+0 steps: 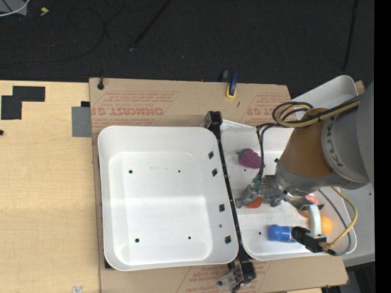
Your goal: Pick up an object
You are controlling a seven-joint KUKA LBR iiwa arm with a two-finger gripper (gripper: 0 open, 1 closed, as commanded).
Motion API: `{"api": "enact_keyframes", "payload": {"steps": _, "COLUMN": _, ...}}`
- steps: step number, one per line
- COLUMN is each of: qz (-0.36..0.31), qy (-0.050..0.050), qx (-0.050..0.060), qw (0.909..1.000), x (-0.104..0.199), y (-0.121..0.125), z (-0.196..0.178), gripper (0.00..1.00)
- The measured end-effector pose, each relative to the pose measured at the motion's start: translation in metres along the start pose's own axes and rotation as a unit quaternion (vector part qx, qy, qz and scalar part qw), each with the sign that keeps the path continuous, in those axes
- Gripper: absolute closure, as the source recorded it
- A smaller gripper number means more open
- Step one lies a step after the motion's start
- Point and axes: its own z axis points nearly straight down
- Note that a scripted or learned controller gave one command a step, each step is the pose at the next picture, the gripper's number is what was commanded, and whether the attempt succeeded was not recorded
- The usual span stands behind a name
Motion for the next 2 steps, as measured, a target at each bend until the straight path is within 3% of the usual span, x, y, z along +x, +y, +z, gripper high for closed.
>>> {"api": "enact_keyframes", "payload": {"steps": 1, "qz": 0.002, "qy": 0.0, "qx": -0.003, "qw": 1.0, "x": -0.001, "y": 0.003, "z": -0.012, "gripper": 1.0}}
{"api": "enact_keyframes", "payload": {"steps": 2, "qz": -0.006, "qy": 0.0, "qx": -0.01, "qw": 0.9999, "x": 0.067, "y": 0.069, "z": -0.109, "gripper": 1.0}}
